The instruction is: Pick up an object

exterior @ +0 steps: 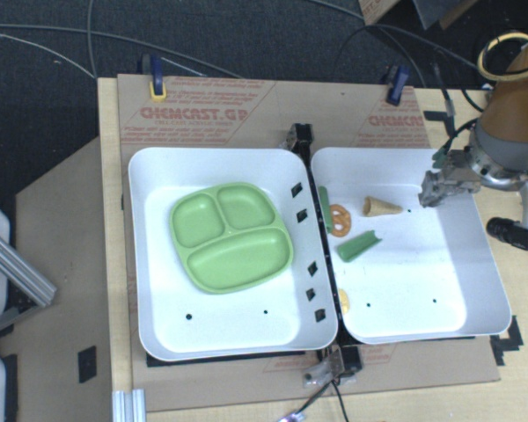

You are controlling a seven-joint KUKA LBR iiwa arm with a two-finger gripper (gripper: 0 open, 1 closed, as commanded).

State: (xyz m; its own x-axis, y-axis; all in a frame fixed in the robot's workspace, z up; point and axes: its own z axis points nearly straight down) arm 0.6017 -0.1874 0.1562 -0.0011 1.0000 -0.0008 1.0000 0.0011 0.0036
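In the right bin (458,306) lie a tan cone-shaped piece (383,206), a small brown pretzel (339,221) and a green stick-shaped piece (358,245). A thin green strip (323,205) lies along that bin's left wall, and a small yellow bit (344,301) sits near its lower left. My gripper (431,192) hangs at the bin's upper right side, to the right of the cone and apart from it. Nothing is seen in its grasp.
The left bin (150,236) holds a green divided plate (231,236). Black clips run along the divider between the bins (310,236). Blue clamps (157,76) (397,81) sit on the cardboard base at the back. Cables trail behind the bench.
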